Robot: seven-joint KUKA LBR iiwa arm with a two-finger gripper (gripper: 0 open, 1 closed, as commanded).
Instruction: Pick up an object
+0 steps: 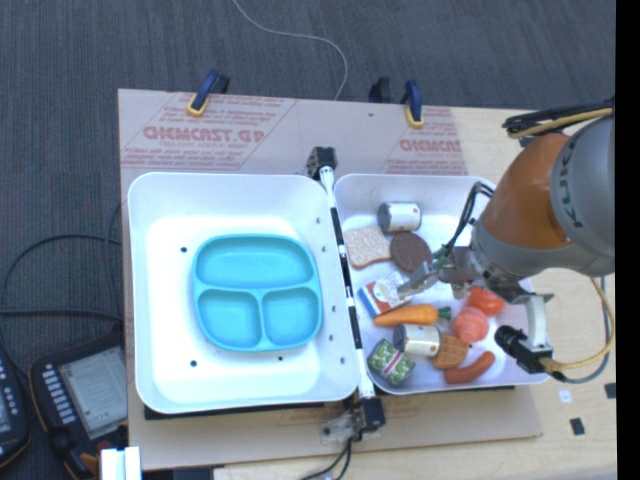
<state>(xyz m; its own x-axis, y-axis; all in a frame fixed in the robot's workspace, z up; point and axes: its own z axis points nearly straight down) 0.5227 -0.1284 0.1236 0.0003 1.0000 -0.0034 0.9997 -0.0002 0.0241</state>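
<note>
Down in the right bin point(352, 193) you see your gripper point(408, 286), hanging low over the middle of the toy-food pile with the grey arm point(560, 208) reaching in from the right. Its metal tips sit just above the orange carrot point(408, 316) and next to a small red-and-white item that's too small for you to name. Whether those fingers are apart or pinched together, you can't tell from this angle, and nothing is plainly caught between them.

Look around the pincer: a slice of bread point(366, 247) lies to its upper left, touching a round brown patty point(408, 252), and a small can point(399, 216) lies on its side behind them. A red tomato point(471, 325) sits right of the carrot. Toward the near wall you've got a green-patterned can point(391, 362), a white cup point(420, 341), a waffle-like piece point(451, 351) and a sausage point(472, 368).

Over in the left bin point(160, 198), a blue divided plate point(258, 291) lies flat, well apart from your gripper.
</note>
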